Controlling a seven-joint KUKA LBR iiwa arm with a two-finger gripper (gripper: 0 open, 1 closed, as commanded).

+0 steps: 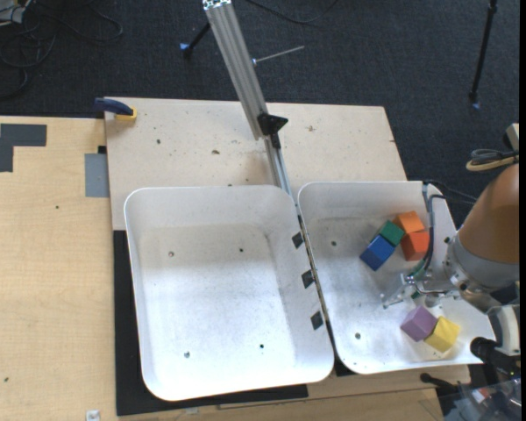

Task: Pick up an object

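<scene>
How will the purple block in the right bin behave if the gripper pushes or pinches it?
The purple block looks like a rigid flat-faced cube, so it should slide rather than roll. It touches the yellow block, so a push probably shifts both. It looks small and solid-coloured, likely light; the gripper sits just above it.

Fixed overhead camera, slanted down, both bins (212,202) framed

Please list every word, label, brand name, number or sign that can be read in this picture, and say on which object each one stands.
No text can be read in the camera view.
The small checkered tag at the top of the aluminium bar carries a black-and-white pattern, no letters.
The coloured blocks in the right bin, such as the blue block and the yellow block, show plain faces.
</scene>
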